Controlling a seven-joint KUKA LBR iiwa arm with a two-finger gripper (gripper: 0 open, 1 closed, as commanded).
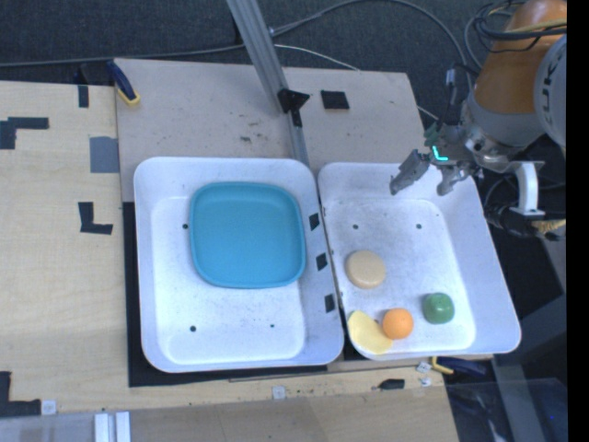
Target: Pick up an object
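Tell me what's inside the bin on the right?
The right bin holds a tan round thing, an orange ball, a green ball and a yellow piece. The orange ball covers part of the yellow piece.

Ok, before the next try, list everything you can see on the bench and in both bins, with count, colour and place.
bins: 2, white, side by side on the bench
plate: 1, light blue, squarish, in the left bin
round beige object: 1, tan, middle of the right bin
orange ball: 1, orange, near edge of the right bin
yellow object: 1, yellow, right bin's near left corner, touching the orange ball
green ball: 1, green, right of the orange ball
arm: 1, grey and orange, reaching in from the right
gripper: 1, open, above the right bin's far edge, holding nothing
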